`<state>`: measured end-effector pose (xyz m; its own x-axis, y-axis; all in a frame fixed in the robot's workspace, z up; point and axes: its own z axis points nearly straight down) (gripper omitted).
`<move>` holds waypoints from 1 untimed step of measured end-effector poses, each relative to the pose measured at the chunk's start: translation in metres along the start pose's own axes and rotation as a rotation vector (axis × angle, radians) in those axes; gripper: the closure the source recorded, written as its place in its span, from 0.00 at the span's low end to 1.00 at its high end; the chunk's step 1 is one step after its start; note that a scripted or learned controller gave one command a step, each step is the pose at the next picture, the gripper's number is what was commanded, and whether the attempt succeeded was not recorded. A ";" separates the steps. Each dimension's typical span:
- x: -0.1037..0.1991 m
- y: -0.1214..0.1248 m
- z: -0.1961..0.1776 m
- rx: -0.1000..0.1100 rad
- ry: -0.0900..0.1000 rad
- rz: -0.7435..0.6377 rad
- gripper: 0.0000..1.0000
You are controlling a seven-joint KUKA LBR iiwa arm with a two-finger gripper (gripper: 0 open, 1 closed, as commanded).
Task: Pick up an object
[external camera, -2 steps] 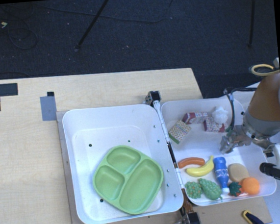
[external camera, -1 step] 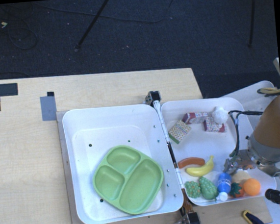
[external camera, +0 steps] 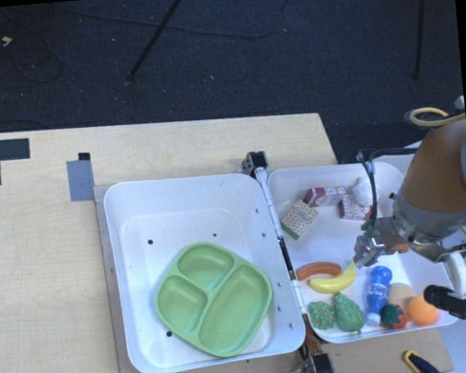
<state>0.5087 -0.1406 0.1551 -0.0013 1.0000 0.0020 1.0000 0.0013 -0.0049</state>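
The right bin (external camera: 379, 174) holds several toy items: a yellow banana (external camera: 333, 280), a red-orange sausage (external camera: 317, 269), two green vegetables (external camera: 337, 312), a blue bottle (external camera: 378, 288), a strawberry (external camera: 392, 317), an orange (external camera: 423, 311), a beige ball (external camera: 401, 292), a small checked box (external camera: 298, 218) and a reddish packet (external camera: 332, 196). My gripper (external camera: 367, 251) hangs low over the bin's middle, just right of and above the banana's tip and above the blue bottle. I see nothing held in it.
The left bin (external camera: 137, 207) carries a green divided plate (external camera: 214, 298). A black clamp (external camera: 254, 162) sits at the far end of the seam between bins. The arm's grey and orange body (external camera: 438, 186) covers the right bin's right side.
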 end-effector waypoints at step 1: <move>0.000 0.000 0.000 0.000 0.000 0.001 0.00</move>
<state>0.5084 -0.1411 0.1549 -0.0001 1.0000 0.0018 1.0000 0.0001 -0.0054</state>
